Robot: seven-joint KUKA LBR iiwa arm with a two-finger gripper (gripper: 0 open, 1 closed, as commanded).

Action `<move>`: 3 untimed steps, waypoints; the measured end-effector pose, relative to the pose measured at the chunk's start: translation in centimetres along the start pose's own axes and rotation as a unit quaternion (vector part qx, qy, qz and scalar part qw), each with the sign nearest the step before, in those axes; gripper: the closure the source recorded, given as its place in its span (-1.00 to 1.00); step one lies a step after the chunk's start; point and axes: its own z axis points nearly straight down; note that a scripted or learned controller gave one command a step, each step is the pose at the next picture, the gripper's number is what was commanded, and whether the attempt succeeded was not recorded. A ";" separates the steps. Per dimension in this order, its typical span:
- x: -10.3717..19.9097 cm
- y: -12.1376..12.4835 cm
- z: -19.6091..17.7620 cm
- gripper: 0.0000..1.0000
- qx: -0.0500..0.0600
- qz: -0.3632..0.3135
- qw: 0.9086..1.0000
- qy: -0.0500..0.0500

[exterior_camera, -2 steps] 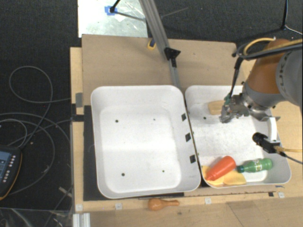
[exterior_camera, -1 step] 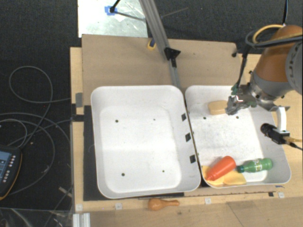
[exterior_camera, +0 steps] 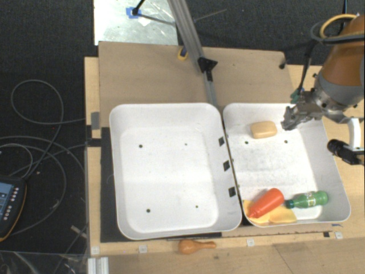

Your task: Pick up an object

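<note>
In the right bin (exterior_camera: 319, 153) a tan, rounded block (exterior_camera: 263, 129) lies near the far wall. An orange carrot-shaped toy (exterior_camera: 266, 202) rests on a yellow piece (exterior_camera: 280, 216) at the near edge, with a green bottle (exterior_camera: 306, 199) beside it on the right. My gripper (exterior_camera: 289, 120) hangs over the far right part of this bin, just right of the tan block and apart from it. Nothing shows between its fingers.
The left bin (exterior_camera: 122, 170) sits next to the right one, joined by black clips. A tan pear-shaped object (exterior_camera: 195, 245) lies on the bench in front of the bins. A grey pole (exterior_camera: 191, 33) slants across the back. Cables lie on the floor at left.
</note>
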 end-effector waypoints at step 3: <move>9.6 -3.1 -4.2 1.00 0.003 -0.003 1.000 0.002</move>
